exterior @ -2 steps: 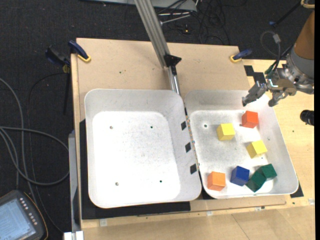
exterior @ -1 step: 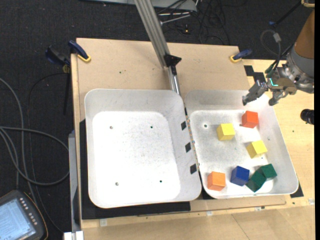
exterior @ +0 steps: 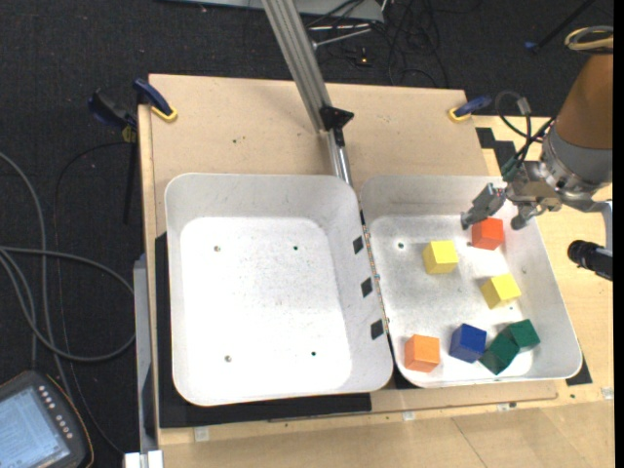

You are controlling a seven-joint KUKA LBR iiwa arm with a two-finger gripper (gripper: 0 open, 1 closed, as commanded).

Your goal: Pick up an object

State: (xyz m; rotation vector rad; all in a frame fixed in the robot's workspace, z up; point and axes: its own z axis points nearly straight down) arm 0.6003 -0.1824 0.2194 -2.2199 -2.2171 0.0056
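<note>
Looking first at the target: we take the red-orange cube (exterior: 487,233) as the object most likely aimed at, because it lies directly under the gripper.
Cube position: it sits on the floor of the right bin (exterior: 390,224), in the upper right part, near the far wall.
Gripper: the gripper (exterior: 507,206) hangs just above the cube, and its two fingers are spread wide, one to the left of the cube and one to the right.
Grasp: we see nothing between the fingers, so we judge that no object is held.
Other cubes: a yellow cube (exterior: 440,256) lies just beside the target on its left; a second yellow cube (exterior: 500,290) lies below it; an orange cube (exterior: 422,352), a blue cube (exterior: 468,342) and two green cubes (exterior: 512,344) lie along the near edge, the green ones touching each other.
Left bin: the left bin (exterior: 185,213) stands beside the right one on the surface (exterior: 244,125).
Progress: in our judgement the approach is done, but the descent, the closing and the lift are all left.
Risk: we think the cube is well apart from its neighbours, so the fingers should have enough room.
</note>
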